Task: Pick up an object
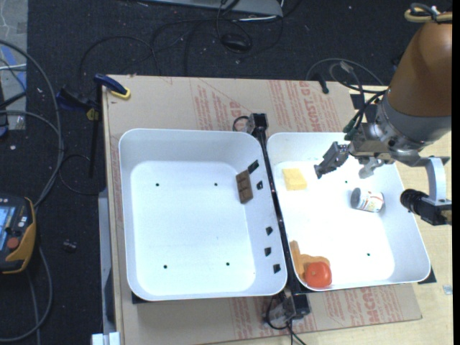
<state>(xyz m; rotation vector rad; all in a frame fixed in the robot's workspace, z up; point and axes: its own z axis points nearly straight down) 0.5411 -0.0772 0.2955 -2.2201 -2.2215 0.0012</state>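
Tool (352, 160) at upper right of the right bin (410, 261): I see it hanging over the bin's upper part, one dark finger (330, 159) reaching left and a paler one beside the wrist, and I see nothing between them; whether they are spread or closed I cannot tell from this slant. Candidate objects, right bin: a yellow block (294, 179) lies flat near the bin's upper left corner, just left of the dark finger and apart from it; a small white cylinder with a printed label (367, 201) lies on its side near the middle right, below the tool; a red round object (318, 273) sits in the lower left corner, touching an orange piece (302, 256) that runs up along the bin's left wall. Left bin (136, 214): a brown rectangular block (244, 187) lies near its upper right side, close to the wall shared with the right bin, with a smaller dark piece (252, 168) just above it. Arm: I read a grey wrist with an orange section (425, 52) entering from the right edge of the view, above the right bin. Support: both bins stand side by side on a cardboard-covered counter (180, 103) with red printing. Surroundings: a blue and yellow clamp (111, 86) grips the counter's upper left corner; black cables (165, 42) trail over the dark floor beyond.
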